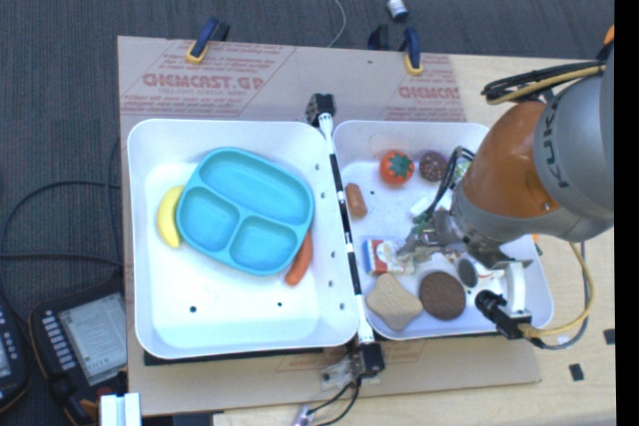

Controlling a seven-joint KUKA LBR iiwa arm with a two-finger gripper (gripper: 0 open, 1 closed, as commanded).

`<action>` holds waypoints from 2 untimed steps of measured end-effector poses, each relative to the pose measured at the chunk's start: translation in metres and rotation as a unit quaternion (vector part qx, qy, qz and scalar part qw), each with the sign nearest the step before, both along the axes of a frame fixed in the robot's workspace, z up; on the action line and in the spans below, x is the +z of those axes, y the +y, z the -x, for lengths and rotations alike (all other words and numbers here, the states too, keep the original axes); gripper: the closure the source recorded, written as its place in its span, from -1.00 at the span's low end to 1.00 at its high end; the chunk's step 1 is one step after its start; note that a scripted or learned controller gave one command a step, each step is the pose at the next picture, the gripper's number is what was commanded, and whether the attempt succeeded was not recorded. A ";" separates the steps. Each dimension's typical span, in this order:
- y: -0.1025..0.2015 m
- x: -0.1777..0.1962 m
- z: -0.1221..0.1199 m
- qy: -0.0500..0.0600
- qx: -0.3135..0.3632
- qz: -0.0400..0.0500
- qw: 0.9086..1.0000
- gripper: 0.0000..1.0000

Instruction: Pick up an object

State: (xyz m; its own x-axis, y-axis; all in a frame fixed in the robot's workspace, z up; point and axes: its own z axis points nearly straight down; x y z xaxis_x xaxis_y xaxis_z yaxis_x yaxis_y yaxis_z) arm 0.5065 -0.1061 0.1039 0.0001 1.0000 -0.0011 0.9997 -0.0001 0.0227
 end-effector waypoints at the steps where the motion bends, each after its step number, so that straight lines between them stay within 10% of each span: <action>1: 0.000 0.000 0.000 0.000 0.000 0.000 1.000 -1.00; 2: 0.002 0.010 -0.001 0.001 0.001 -0.002 1.000 1.00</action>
